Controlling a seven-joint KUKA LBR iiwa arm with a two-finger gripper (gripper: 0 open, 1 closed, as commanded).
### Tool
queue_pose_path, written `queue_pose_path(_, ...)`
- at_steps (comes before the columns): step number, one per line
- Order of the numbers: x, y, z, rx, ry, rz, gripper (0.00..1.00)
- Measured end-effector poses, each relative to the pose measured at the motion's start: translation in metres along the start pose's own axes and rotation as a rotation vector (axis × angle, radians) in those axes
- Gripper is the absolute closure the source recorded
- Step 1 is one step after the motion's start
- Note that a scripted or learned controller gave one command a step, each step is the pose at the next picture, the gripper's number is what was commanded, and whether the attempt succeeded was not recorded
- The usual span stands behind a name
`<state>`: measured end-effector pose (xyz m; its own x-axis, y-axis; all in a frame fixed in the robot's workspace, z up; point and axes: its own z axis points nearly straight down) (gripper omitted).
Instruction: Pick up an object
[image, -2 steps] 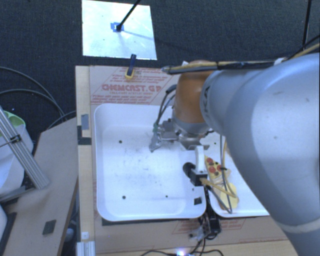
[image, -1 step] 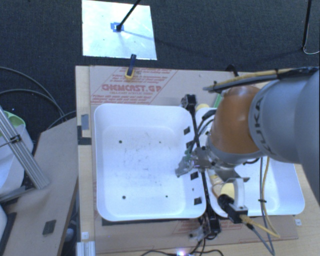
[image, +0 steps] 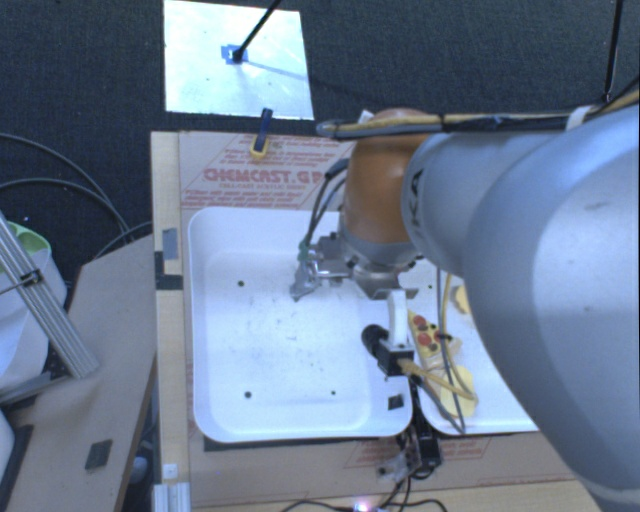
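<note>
Gripper: grey two-finger gripper (image: 302, 280) above shallow white plastic bin (image: 250, 365); whether the jaws are released or clenched, cannot tell.
Object: pale yellow red-spotted item (image: 432, 338), view-right of jaws, in neighbouring white bin (image: 490, 418).
Handling: probably light and small; grasp across its narrow middle.

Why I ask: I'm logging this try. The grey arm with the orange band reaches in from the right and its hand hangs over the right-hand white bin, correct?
Not quite. The camera view shows the hand over the left-hand white bin, not the right-hand bin. The rest stands: the grey arm with the orange band reaches in from the right.
</note>
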<state>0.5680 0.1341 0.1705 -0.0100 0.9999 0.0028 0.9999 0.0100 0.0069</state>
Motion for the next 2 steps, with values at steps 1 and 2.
queue_pose_path(1,-0.072,0.002,-0.015,0.004,-0.005,0.015,0.00)
queue_pose_path(2,0.006,0.040,-0.074,-0.003,0.001,0.000,0.00)
